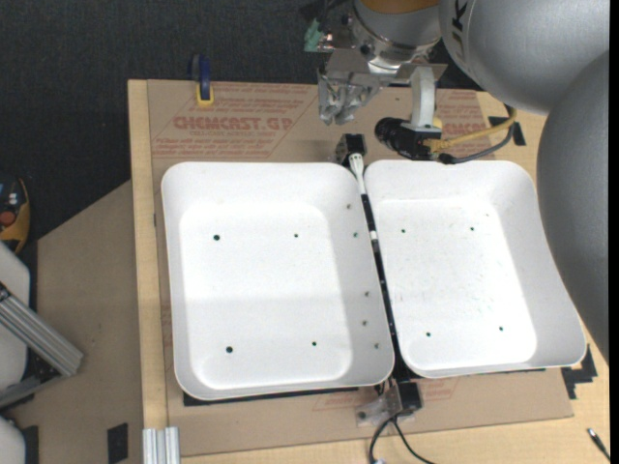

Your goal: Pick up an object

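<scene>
So from the overhead camera, the arm [522, 37] comes in from the right, and its pincer [340, 100] hangs above the cardboard sheet [251, 119] at the back of the desk, just past the far rims of the two bins. Nothing sits between its fingers; whether they're spread or closed I can't tell. The left bin [184, 259] and right bin [542, 259] lie side by side, touching along the middle. No pickable object is visible to me. A blue-and-yellow clamp [202, 78] sits at the cardboard's far left edge.
</scene>
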You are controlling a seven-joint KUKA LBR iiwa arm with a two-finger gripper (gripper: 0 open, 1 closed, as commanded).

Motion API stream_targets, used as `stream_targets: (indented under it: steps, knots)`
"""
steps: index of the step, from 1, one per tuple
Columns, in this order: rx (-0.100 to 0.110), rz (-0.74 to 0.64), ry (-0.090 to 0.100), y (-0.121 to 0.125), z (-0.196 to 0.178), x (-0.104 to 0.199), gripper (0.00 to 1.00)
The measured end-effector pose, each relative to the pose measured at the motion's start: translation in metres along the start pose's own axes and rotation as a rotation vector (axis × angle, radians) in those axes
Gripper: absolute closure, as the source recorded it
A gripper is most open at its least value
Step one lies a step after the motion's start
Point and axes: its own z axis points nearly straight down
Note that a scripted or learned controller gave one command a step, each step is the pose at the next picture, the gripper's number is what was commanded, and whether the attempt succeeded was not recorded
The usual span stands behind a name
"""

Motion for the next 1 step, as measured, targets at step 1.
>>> stream_targets:
  steps: [1]
  knots:
    - [0.021,-0.007,0.0,-0.0046,0.0964,0.0444,1.0]
